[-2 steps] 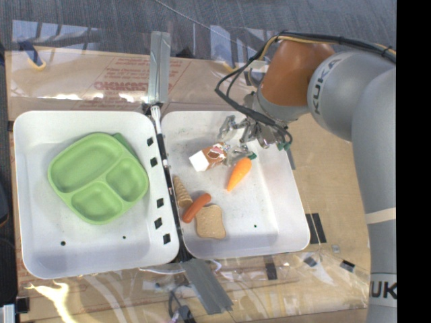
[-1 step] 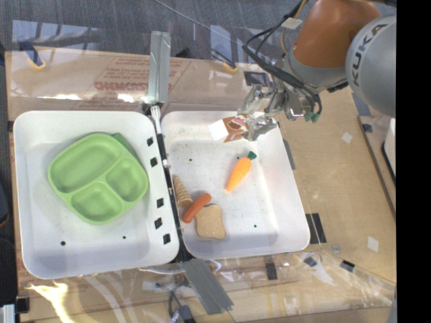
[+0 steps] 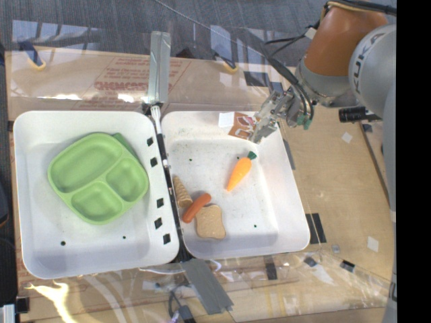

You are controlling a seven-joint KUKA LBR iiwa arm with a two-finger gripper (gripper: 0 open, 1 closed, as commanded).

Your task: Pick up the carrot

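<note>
The carrot (image 3: 240, 171), orange with a small green top, lies on the floor of the right bin (image 3: 269, 214), tilted with its green end pointing up and right. My gripper (image 3: 264, 128) hangs above the bin's back right corner, a short way up and right of the carrot's green end. Its fingers point down toward the left with nothing between them.
Near the right bin's left wall lie a ridged cone (image 3: 180, 190), a reddish sausage (image 3: 196, 207) and a toast slice (image 3: 211, 223). A small printed card (image 3: 240, 124) rests at the bin's back rim. The left bin (image 3: 40, 247) holds a green divided plate (image 3: 98, 177).
</note>
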